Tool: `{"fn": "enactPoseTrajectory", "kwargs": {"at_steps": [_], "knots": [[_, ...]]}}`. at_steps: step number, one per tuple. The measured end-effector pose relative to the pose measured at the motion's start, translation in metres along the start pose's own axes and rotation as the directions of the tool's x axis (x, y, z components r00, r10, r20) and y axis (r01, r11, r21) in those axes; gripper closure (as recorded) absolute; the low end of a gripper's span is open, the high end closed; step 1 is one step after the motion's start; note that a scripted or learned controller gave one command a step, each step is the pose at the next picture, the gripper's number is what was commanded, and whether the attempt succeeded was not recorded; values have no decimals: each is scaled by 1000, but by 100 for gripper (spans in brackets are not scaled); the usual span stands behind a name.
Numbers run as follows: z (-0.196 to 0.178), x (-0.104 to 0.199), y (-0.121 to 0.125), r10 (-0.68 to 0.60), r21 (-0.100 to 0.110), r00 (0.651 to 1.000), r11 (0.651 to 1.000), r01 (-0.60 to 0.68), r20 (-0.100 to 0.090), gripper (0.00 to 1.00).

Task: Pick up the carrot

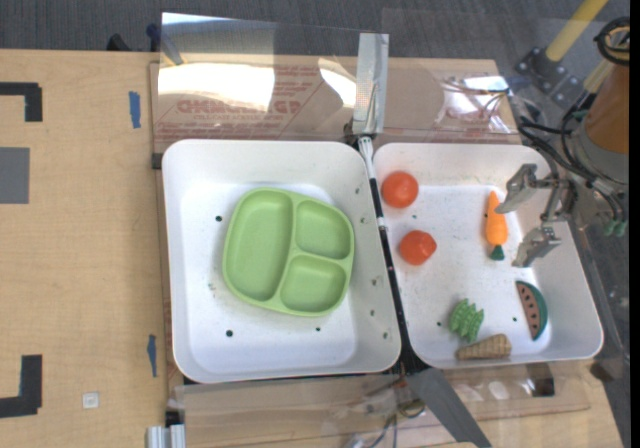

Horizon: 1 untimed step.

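Observation:
The carrot (495,226) is a small orange toy with a green tip, lying upright in the right bin (440,336) near its right wall. My gripper (529,215) hangs just to the right of the carrot, open, one finger above at the carrot's top end and one below near its green tip. Nothing sits between the fingers; the carrot lies beside them on the bin floor.
Two red-orange tomatoes (400,188) (417,247) lie in the right bin's left half. A green broccoli piece (465,319), a tan cone (485,347) and a watermelon slice (531,308) lie near its front. A green divided plate (288,252) fills the left bin (190,316).

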<state>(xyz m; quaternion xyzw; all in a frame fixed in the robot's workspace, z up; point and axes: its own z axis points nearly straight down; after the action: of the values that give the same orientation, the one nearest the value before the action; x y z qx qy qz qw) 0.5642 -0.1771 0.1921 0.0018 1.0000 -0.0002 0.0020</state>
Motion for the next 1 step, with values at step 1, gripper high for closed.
{"fn": "enactPoseTrajectory", "kwargs": {"at_steps": [1], "knots": [[94,-42,-1,144,1,990,990,-144,4,0]]}}
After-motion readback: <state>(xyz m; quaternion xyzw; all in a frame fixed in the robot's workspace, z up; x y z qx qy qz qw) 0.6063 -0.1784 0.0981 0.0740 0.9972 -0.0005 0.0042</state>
